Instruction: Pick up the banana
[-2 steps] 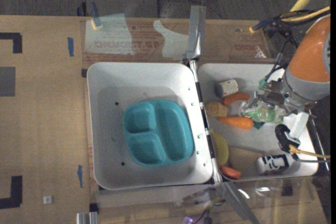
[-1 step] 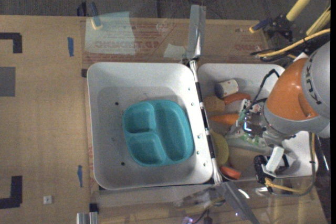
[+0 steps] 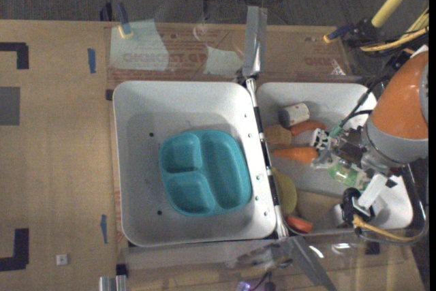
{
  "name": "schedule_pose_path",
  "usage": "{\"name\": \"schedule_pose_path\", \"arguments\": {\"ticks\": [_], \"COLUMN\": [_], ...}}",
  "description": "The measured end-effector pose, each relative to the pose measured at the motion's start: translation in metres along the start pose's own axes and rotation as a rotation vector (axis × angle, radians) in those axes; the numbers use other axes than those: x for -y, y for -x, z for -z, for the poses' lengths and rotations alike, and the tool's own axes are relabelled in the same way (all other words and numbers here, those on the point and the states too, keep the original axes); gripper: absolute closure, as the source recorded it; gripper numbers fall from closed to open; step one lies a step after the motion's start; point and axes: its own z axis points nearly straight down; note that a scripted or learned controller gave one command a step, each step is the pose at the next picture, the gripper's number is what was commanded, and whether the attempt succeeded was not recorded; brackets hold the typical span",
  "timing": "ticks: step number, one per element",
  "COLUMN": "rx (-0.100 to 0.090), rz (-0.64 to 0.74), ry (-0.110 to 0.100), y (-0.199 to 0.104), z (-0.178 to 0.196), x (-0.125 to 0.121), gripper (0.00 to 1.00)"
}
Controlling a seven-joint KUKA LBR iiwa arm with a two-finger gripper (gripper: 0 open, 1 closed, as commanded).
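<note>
Arm's in over the right bin, gripper low beside the carrot; its grip can't be made out. The banana lies against the bin's left wall, near the front, well clear of the gripper. Teal tray sits in the left bin

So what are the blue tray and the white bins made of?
The blue tray looks like moulded plastic, matte, with three rounded compartments pressed in. The white bins also seem plastic: smooth, slightly glossy walls with soft curved corners. Neither can be told for certain by looks alone.
</note>
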Motion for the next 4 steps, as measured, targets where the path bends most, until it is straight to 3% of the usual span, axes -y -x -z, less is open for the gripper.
{"name": "schedule_pose_path", "arguments": {"ticks": [1,2,3,4], "rx": [0.000,-0.002,-0.001,0.001], "rz": [0.083,-0.107,-0.109,-0.727], "ry": [0.001,0.003,0.006,-0.002], "y": [0.035,0.013,0.014,-0.021], "z": [0.023,-0.083,-0.073,0.084], "x": [-0.058,-0.008,-0.009,0.011], "gripper": [0.00,0.00,1.00,1.00]}}
